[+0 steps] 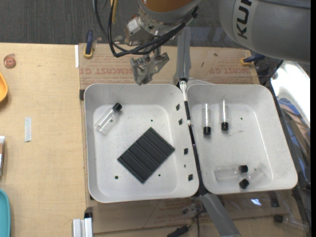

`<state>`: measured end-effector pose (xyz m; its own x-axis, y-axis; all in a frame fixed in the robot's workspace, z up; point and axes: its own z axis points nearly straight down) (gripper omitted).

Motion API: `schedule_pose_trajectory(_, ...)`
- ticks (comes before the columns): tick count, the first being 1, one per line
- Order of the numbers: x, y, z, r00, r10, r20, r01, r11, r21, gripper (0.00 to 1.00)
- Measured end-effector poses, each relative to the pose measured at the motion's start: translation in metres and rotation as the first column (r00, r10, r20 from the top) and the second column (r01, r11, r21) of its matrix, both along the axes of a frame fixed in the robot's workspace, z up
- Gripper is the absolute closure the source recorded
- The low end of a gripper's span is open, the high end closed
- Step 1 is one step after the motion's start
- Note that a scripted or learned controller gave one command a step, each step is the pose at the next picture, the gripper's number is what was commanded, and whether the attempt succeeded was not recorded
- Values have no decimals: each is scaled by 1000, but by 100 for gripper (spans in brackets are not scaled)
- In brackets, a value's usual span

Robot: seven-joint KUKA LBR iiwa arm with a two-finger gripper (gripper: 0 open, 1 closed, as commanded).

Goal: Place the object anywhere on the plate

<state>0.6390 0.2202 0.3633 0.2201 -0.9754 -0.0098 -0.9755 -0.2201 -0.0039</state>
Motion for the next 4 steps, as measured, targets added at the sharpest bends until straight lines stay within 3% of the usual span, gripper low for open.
schedule_pose_trajectory(1, -41, -59, -72, 993, 121, -2, -121, 993, -8, 100)
schedule_pose_trajectory(2, -98, -76, -114, 976, 216, -3, -216, 976, -7, 100)
schedule_pose_trajectory(3, -98, -76, -114, 976, 217, -3, -217, 976, -7, 0)
schedule_pose_trajectory(4, -30, -59, -73, 997, -81, 1, 81, 997, -5, 0)
